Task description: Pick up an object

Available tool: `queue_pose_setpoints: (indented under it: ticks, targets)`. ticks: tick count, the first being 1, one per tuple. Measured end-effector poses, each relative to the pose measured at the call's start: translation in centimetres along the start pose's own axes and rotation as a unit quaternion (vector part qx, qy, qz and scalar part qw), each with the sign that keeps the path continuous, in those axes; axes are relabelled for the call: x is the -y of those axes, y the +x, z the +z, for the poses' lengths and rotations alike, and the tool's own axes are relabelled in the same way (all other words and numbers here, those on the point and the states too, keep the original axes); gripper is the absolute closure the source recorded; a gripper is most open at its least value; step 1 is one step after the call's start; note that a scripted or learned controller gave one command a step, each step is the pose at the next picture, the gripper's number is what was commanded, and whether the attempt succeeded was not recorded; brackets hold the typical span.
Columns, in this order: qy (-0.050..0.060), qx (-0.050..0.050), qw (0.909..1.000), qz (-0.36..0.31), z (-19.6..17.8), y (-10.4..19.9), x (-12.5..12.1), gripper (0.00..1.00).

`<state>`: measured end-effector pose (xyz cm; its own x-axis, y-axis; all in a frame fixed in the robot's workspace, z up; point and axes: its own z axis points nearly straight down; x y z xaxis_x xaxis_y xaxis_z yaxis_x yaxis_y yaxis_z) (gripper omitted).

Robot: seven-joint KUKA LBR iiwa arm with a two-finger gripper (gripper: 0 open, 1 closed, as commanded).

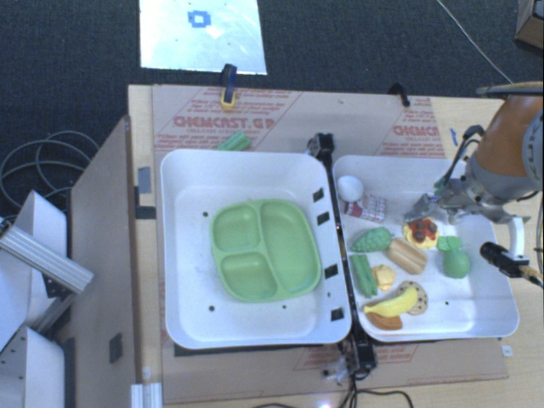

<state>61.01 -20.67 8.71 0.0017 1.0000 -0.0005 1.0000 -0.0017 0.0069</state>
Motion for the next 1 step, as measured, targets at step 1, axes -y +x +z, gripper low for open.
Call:
queue_pose_setpoints:
  ticks: [1]
  targets:
    - [0.0, 0.001, 1.0, 0.0, -0.07, -0.05, 4.6, 0.0]
